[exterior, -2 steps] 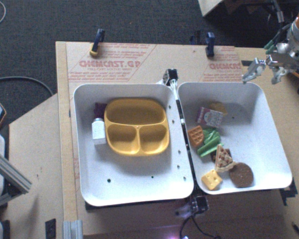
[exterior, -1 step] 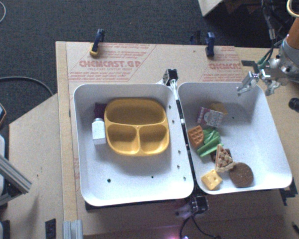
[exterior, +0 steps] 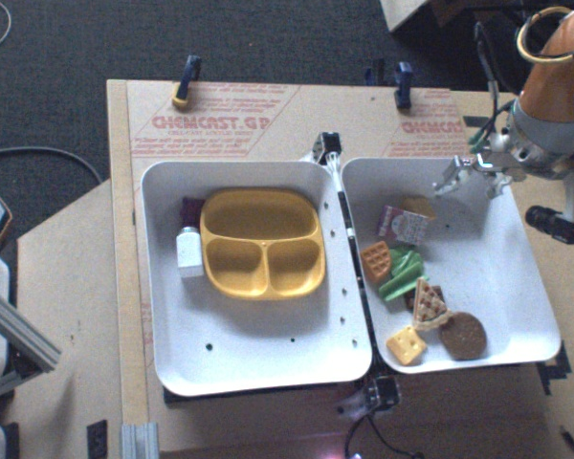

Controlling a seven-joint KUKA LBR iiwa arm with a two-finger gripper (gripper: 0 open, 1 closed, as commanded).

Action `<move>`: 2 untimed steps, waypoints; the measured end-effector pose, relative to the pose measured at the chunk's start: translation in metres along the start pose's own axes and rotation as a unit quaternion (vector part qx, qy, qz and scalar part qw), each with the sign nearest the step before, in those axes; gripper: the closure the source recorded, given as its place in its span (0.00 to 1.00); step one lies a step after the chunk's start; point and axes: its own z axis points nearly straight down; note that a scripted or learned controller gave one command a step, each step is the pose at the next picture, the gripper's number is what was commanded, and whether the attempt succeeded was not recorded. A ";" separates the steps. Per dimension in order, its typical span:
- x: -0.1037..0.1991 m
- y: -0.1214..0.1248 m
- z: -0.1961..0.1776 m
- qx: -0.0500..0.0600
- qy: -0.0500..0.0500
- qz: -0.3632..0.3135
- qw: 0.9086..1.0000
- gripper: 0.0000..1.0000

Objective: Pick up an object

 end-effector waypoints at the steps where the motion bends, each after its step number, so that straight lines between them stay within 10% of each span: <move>1: -0.001 0.004 0.062 -0.001 0.000 0.000 1.000 0.00; 2: -0.003 0.007 0.067 -0.006 -0.003 0.000 1.000 0.00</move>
